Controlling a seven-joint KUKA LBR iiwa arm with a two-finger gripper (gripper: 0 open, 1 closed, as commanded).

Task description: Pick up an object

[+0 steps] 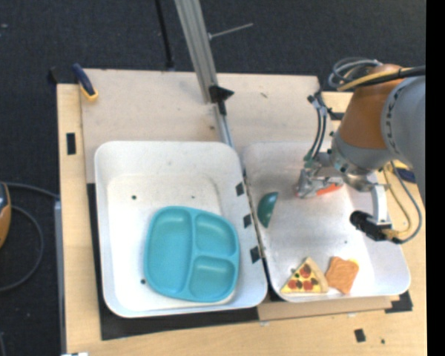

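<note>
The gripper (311, 187) is reaching down into the right bin (371, 273), just beside a small orange-red object (328, 189) lying near the bin's far side; I cannot tell the state of the fingers, nor whether they are touching the object; nothing is visibly lifted, so I am judging the grasp and the raise as still ahead. The object is looking slim and bright; a green piece (267, 208), a pizza slice (305, 278) and an orange cracker (343, 274) are also sitting there.
</note>
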